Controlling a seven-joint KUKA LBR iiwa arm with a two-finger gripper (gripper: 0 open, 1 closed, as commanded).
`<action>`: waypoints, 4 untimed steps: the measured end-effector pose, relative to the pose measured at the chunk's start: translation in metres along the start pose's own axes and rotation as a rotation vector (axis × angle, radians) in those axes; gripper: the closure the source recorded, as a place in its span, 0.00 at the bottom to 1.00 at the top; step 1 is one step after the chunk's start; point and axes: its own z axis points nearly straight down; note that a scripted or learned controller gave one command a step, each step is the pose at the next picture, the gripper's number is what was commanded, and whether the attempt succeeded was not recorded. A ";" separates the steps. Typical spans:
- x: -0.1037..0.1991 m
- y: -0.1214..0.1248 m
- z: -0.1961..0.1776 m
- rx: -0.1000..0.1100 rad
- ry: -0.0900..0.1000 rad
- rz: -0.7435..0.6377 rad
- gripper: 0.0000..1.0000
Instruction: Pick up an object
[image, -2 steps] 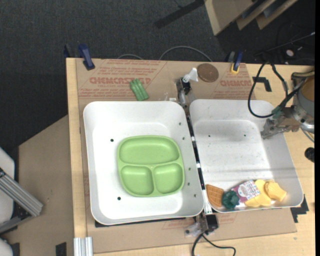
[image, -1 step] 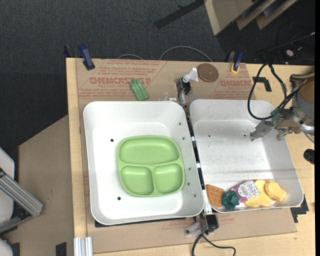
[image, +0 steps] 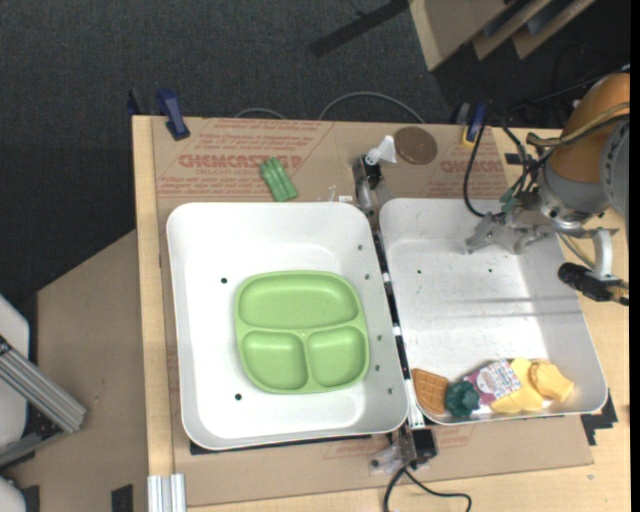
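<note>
A small pile of toy food lies in the near corner of the right bin (image: 480, 290): a brown waffle piece (image: 429, 389), a dark green broccoli-like piece (image: 462, 400), a pink and white packet (image: 497, 379) and yellow pieces (image: 535, 388). My gripper (image: 496, 234) hangs over the far end of the same bin, near its back wall, well apart from the pile. Nothing can be seen held in it. The grey arm with its orange band (image: 590, 130) comes in from the right.
The left bin (image: 200, 250) holds a green divided plate (image: 300, 331). On the cardboard behind the bins lie a green clip (image: 279, 181), a brown disc (image: 415, 146) and blue clamps (image: 176, 113). Cables run across the back right.
</note>
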 end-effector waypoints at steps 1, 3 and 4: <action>0.000 0.004 0.000 0.016 0.002 0.004 0.00; -0.005 0.008 -0.095 -0.018 -0.018 0.004 0.00; -0.004 -0.015 -0.035 0.001 -0.011 0.005 0.00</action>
